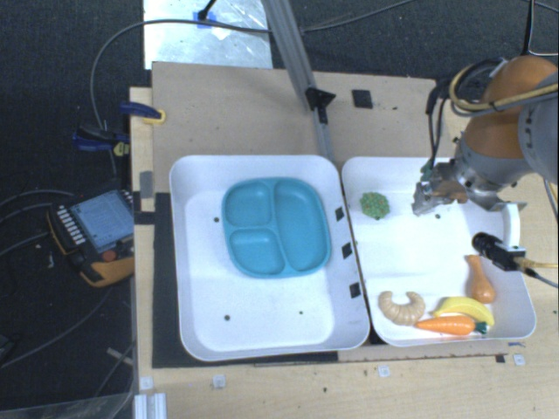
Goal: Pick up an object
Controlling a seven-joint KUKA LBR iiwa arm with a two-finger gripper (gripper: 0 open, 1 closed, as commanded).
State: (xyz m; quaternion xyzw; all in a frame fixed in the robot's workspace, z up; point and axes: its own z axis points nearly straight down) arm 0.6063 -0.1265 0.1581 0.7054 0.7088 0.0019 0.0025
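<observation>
The gripper (pixel 425 201) hangs over the upper part of the right bin (pixel 393 260); its fingers are too small and dark against the wrist to tell whether they stand apart or together, and nothing shows between them. Just to its left lies a green broccoli floret (pixel 375 205), apart from the gripper. Along the bin's near edge rest a tan croissant (pixel 402 307), an orange carrot (pixel 445 326) and a yellow banana (pixel 465 309), close together; a brown pear-like piece (pixel 479 281) lies at the right wall. The left bin (pixel 201 321) holds a blue divided plate (pixel 276 227). The arm (pixel 507 120) enters from the right.
</observation>
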